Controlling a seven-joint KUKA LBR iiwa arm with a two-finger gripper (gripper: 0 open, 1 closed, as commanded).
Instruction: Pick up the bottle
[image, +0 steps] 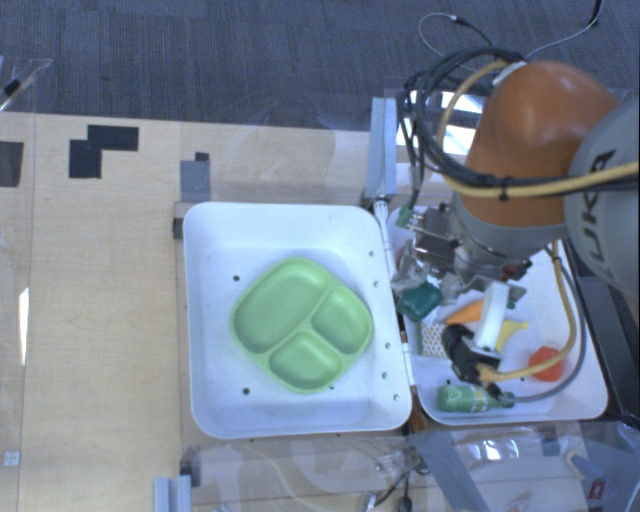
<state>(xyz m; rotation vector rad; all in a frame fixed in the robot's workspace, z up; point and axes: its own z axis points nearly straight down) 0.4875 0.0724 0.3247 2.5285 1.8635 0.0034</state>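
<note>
The bottle (463, 399) is small and green with a darker cap end. It lies on its side along the front wall of the right bin (590, 395). My gripper (428, 278) hangs low over the left part of that bin, under the grey wrist and orange band. It is above and behind the bottle and apart from it. A teal object (420, 301) sits right at the gripper's lower end; whether the two touch is unclear.
The left bin (205, 330) holds a pale green divided plate (302, 324). In the right bin lie an orange and yellow piece (464, 312), a round red-orange object (546, 362) and a speckled white item (432, 339). The arm covers the bin's far part.
</note>
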